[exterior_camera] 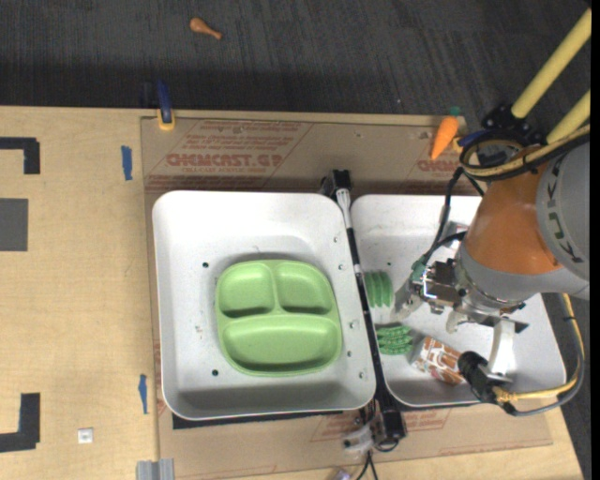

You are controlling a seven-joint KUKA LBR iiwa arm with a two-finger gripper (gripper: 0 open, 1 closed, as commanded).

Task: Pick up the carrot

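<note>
An orange carrot (pixel 444 137) with a green top lies on the brown board just beyond the far edge of the right bin (pixel 403 217), outside it. The grey arm with its orange band (pixel 506 234) hangs over the right bin, well in front of the carrot. Its gripper (pixel 439 298) points down into the bin's left half, above several green pieces, and the wrist hides most of it. Nothing shows between its fingers.
The left bin (pixel 178 281) holds a green divided plate (pixel 277 313). In the right bin lie a green ribbed piece (pixel 379 288), a green leafy piece (pixel 394 337) and an orange-brown striped item (pixel 439 360). Cables (pixel 487 155) loop near the carrot. A small orange object (pixel 204 28) lies on the dark floor.
</note>
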